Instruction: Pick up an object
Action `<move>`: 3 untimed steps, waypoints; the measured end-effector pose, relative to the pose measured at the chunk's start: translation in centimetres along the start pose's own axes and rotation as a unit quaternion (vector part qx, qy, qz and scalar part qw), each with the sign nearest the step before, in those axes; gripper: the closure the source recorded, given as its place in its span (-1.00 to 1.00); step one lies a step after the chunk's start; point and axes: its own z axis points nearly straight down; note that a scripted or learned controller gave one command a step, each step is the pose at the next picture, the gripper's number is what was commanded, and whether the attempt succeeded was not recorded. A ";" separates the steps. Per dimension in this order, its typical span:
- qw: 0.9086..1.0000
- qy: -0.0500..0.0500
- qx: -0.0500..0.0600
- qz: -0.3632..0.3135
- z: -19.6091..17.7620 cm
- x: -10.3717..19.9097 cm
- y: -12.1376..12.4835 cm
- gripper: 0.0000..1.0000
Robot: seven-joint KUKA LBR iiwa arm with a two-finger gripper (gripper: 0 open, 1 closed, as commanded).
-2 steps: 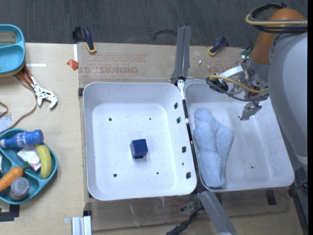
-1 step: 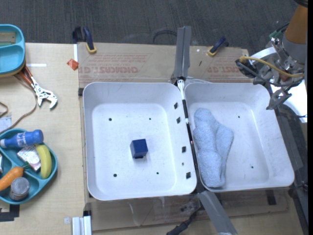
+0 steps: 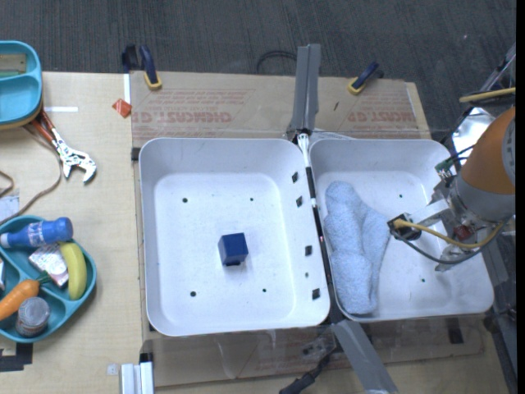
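In the right bin (image 3: 385, 144), a pale towel (image 3: 353, 249) lies at nine o'clock and the gripper (image 3: 456, 241) hangs at three, its grip impossible to tell; judged mid-approach, it must next descend onto the towel or the left bin's (image 3: 149, 220) central blue cube (image 3: 233, 249).

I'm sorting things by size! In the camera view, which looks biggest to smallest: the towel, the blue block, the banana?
1. The towel, biggest by far.
2. The banana and the blue block look about alike: one longer, one chunkier, so no ranking.
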 end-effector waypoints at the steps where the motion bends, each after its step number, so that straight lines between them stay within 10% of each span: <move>1: 0.998 0.001 -0.001 -0.066 -5.4 -0.5 3.8 -1.00; 3: 0.999 0.001 -0.001 0.034 -19.1 -2.2 3.3 -1.00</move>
